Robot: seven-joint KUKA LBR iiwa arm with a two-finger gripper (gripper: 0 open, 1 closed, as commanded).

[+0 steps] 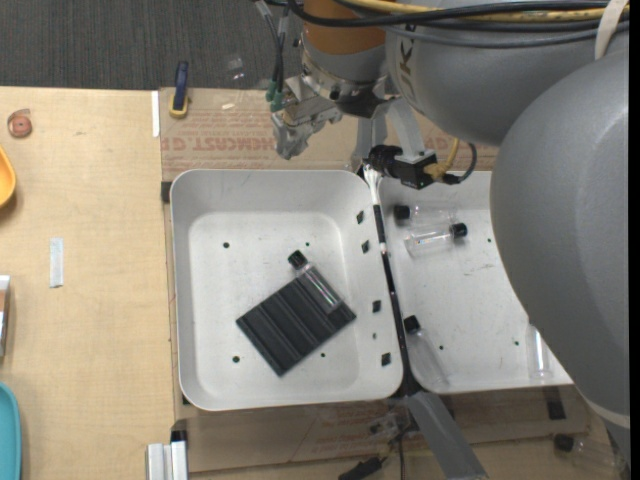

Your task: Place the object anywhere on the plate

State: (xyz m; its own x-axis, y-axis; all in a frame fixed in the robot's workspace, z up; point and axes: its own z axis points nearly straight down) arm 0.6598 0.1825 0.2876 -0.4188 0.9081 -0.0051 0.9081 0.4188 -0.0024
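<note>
- Overhead, the grey arm [540, 158] fills the view from about one o'clock round to four o'clock, with its orange band [340, 8] at twelve o'clock and yellow and black cables looped across it.
- The surface [80, 268] is pale wood at nine o'clock; a brown cardboard sheet [230, 133] with red print lies under the far rims of the bins.
- The left white bin [200, 368] sits at the centre of the view; the right white bin [470, 358] touches it along their shared edge and is partly covered by the arm.
- A dark, ribbed, flat plate [292, 323] lies in the left bin, turned at a slant, a little toward six o'clock from the bin's middle.
- The object, a small clear vial with a black cap [314, 280], lies across the plate's twelve-o'clock corner, touching it, cap end pointing to eleven o'clock.
- A second clear vial with a black cap [438, 236] lies in the right bin near its far left corner, well apart from the plate.
- The hand [291, 140] hangs over the cardboard at twelve o'clock, beyond the left bin's far rim; nothing is visible in it, and how far it is open I cannot tell.
- A small blue-handled clamp [180, 90] stands at eleven o'clock on the cardboard's corner.
</note>
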